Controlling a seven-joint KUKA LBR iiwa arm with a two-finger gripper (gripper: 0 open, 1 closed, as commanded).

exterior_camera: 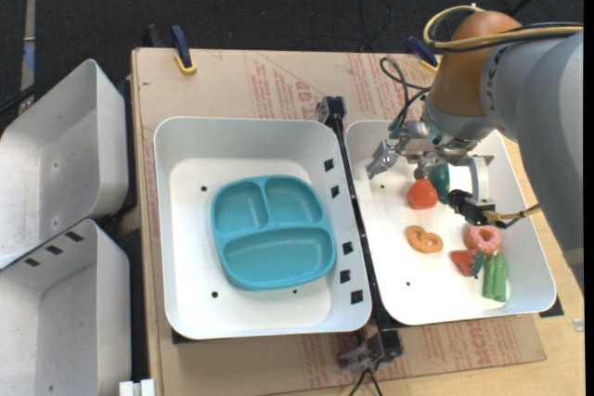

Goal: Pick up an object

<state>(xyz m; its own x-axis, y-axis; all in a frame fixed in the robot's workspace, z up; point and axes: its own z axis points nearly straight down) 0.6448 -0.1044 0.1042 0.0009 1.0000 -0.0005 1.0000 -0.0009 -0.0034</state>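
Gripper (pixel 429 164) hovers over far part of right bin (pixel 390 292), just above red tomato toy (pixel 422 194). Cannot tell state of gripper. Tomato looks small, round, light, probably hard smooth plastic, so may slip or roll; better take across widest middle. Near it: pretzel (pixel 425 240), pink donut (pixel 484 238), green vegetable (pixel 496 278). Left bin (pixel 176 292) holds blue plate (pixel 274 232).

Glossy plastic teal tray (pixel 274 232), smooth white bins (pixel 176 227), matt cardboard base (pixel 278 79).
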